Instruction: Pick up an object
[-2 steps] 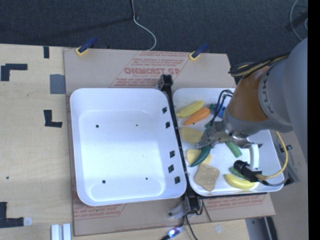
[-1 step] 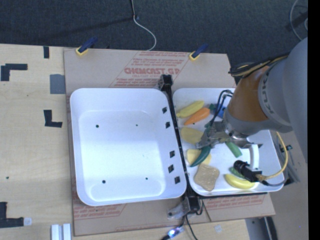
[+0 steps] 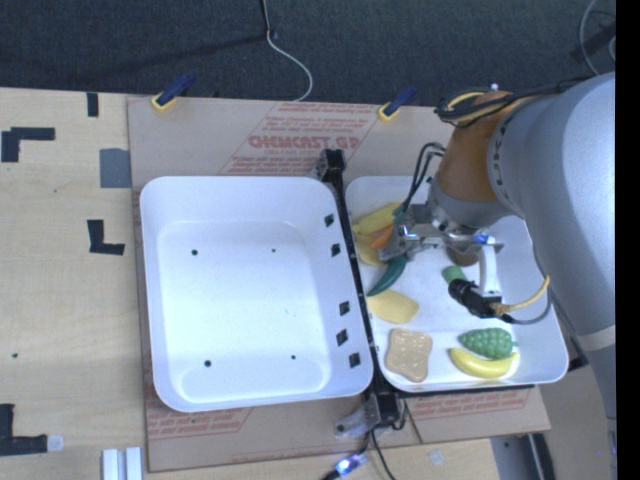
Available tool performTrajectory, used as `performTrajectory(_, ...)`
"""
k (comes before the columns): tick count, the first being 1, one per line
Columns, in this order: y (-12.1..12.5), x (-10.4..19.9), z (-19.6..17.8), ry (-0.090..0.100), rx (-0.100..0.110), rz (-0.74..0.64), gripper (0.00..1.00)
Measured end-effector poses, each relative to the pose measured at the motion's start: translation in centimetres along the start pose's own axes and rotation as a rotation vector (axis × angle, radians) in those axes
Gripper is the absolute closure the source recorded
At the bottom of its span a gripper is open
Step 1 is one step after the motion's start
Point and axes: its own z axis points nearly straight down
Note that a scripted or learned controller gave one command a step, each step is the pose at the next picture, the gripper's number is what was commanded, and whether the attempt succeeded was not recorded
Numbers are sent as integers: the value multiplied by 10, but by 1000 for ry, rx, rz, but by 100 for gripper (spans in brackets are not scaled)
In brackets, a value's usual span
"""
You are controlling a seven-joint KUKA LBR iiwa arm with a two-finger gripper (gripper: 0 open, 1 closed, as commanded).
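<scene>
Against the right bin's [image 3: 540, 363] left wall, the gripper [image 3: 408, 240] hides its grip among a half-covered yellow piece [image 3: 372, 220] and a glossy green pepper [image 3: 389, 271]; I cannot tell more.

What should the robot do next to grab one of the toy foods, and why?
Probably lower a little straight down: the end effector hovers in the right bin over the green pepper and yellow piece by the divider, and nothing visibly sits between its fingers.
</scene>
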Motion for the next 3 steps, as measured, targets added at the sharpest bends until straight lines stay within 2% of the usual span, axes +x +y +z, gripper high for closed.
performTrajectory(1,61,49,-107,1,-12,-5,0)
performTrajectory(2,56,45,-109,-3,4,0,100)
performTrajectory(3,59,120,-269,4,-17,-7,100)
